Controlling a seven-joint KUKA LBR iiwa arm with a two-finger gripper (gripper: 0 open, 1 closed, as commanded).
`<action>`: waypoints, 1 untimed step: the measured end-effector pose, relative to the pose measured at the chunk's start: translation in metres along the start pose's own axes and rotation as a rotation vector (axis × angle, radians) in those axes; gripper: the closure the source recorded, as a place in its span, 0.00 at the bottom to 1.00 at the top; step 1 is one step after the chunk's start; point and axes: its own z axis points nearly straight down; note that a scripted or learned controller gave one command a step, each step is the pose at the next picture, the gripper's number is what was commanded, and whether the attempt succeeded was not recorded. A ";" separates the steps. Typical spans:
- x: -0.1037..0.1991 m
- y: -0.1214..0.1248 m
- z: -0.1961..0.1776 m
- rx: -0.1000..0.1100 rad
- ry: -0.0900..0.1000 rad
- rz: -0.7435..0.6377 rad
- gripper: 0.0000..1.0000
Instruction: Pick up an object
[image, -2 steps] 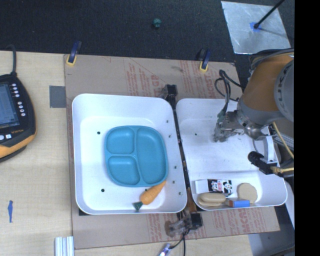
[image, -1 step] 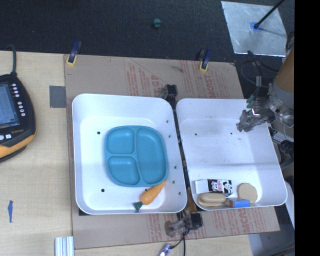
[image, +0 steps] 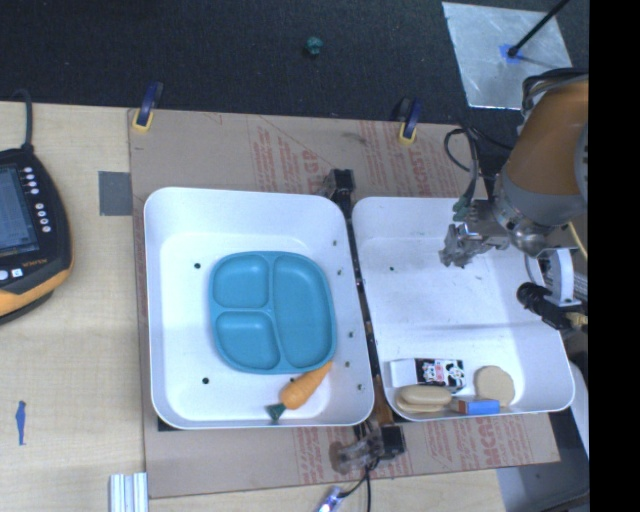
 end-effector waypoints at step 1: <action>-0.001 0.000 -0.011 0.001 -0.001 -0.001 1.00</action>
